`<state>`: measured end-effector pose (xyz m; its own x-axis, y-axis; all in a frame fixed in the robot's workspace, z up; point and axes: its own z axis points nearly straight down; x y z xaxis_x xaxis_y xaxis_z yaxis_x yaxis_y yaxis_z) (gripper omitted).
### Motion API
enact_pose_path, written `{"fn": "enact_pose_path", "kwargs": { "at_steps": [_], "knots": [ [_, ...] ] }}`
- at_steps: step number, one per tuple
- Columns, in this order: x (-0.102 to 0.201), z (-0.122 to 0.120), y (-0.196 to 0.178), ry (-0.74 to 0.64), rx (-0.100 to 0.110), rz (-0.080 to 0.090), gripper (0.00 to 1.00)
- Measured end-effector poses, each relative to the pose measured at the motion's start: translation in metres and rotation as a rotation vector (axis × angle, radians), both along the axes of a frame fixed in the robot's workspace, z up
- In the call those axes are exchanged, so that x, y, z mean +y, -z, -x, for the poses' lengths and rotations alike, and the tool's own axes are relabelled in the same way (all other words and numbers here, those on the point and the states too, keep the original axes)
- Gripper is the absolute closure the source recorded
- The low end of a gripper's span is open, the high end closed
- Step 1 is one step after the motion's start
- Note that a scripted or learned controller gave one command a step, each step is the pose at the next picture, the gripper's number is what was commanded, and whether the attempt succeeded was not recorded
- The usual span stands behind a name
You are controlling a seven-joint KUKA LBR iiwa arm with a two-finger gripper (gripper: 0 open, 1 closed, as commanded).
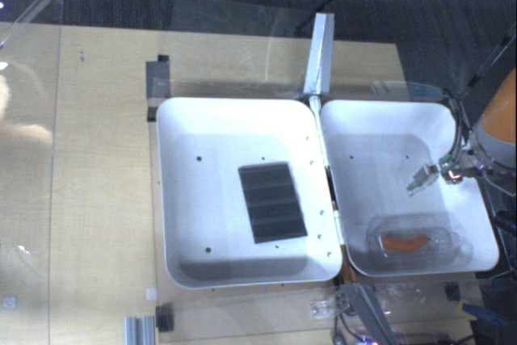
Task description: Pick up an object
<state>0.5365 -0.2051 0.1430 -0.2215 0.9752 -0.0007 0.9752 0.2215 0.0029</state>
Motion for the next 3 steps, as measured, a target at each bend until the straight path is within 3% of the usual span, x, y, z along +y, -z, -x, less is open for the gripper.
{"fn": "enact_pose_path", "kwargs": {
  "at_steps": [1, 2, 3],
  "knots": [
    [0.067, 0.045, 0.053, -0.057, -0.01, 0.002, 0.0],
    [0.107, -0.033, 0.053, 0.089, -0.012, -0.001, 0.0],
    [0.111, -0.113, 0.055, 0.147, -0.006, 0.0, 0.0]
  ]
}}
